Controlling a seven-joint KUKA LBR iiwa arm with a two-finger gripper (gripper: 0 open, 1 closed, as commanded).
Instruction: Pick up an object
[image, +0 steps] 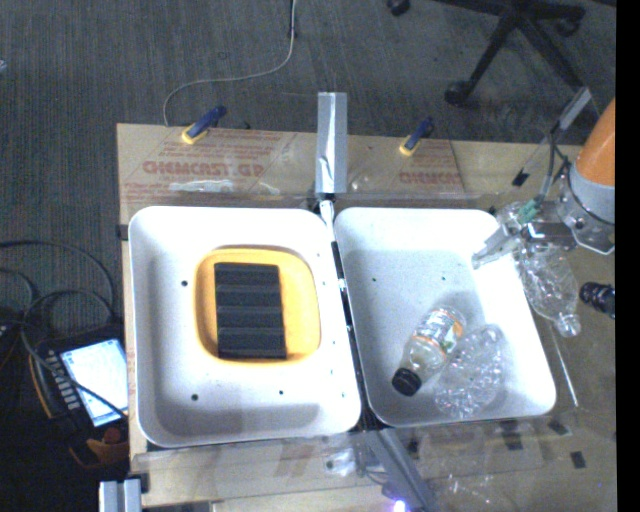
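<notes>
- Two white bins sit side by side on the tabletop; the left bin holds a yellow tray with a black ribbed block.
- The right bin holds a small bottle lying beside crumpled clear plastic.
- The jaws hang over the right bin's far right edge, clenched on a clear plastic object.

My gripper hangs over the right bin's far right rim, with a crumpled clear plastic piece just below it. In that bin a small bottle with a dark cap lies touching a clear plastic container. The left bin holds a yellow tray with a black ribbed block.
</notes>
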